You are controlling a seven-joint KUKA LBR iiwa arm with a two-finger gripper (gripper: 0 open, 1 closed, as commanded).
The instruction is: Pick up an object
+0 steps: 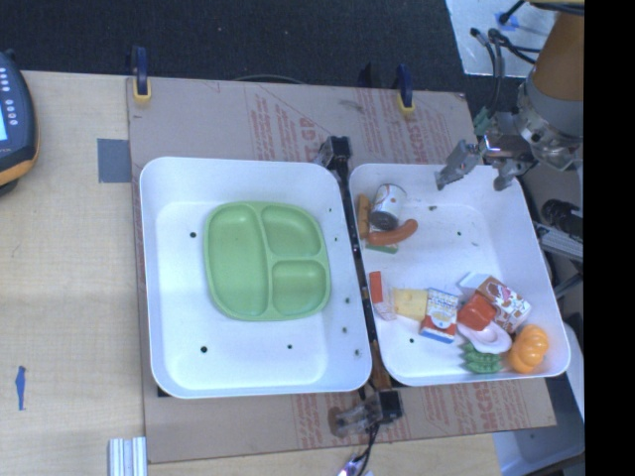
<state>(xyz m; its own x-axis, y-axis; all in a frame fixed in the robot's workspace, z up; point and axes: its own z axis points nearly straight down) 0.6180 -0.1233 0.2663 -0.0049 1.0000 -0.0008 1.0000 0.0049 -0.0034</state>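
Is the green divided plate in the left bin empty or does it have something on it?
Empty. The green divided plate lies flat in the left bin, and all three of its compartments show bare green, with no item resting in any of them.

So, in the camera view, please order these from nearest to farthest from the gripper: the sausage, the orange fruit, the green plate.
From the gripper:
1. Sausage, right bin, upper left part.
2. Orange fruit, right bin, lower right corner.
3. Green plate, middle of the left bin.

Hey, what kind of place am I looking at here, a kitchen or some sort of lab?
Most likely a robotics lab bench, not a kitchen. The arm's gripper hangs over a white bin of toy food, a green divided plate sits in the other bin, and clamps pin the board down.
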